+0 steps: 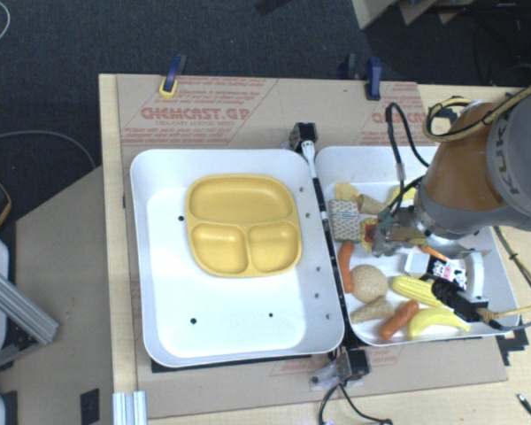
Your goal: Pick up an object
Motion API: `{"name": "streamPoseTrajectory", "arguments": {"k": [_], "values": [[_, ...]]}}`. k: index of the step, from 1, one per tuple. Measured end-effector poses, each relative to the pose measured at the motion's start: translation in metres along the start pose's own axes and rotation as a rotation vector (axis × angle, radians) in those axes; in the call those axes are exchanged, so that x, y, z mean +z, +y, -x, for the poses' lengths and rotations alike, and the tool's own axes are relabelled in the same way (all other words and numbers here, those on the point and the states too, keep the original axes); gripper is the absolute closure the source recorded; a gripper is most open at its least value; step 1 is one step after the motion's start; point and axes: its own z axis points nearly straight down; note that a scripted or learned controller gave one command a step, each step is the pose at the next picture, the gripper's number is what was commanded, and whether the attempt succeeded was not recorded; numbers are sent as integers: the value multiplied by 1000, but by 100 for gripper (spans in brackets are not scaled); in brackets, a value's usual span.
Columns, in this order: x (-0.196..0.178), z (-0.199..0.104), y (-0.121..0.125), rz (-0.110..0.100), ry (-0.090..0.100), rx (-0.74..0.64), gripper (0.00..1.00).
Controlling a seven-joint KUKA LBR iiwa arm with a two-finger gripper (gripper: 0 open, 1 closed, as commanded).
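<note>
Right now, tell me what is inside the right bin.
The right bin holds toy food: a carrot, corn cob, banana, sausage and a round bun. The arm covers the middle and right part.

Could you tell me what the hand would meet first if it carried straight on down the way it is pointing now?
Probably the right bin's contents: the hand points down over the food pile, nearest the round beige piece and orange carrot. Depth is unclear from this one view.

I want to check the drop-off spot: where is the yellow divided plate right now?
The yellow three-compartment plastic plate lies in the left white bin, toward its far half, across the divider from the right white bin of toy food.
</note>
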Motion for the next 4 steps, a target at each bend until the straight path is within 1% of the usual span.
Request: {"name": "streamPoseTrajectory", "arguments": {"k": [1, 2, 3, 4], "values": [[-42, 1, 2, 0, 0, -3, 100], [-87, -2, 9, 1, 0, -4, 100], [-121, -2, 10, 1, 0, -4, 100], [-114, -36, 55, 1, 1, -7, 100]]}}
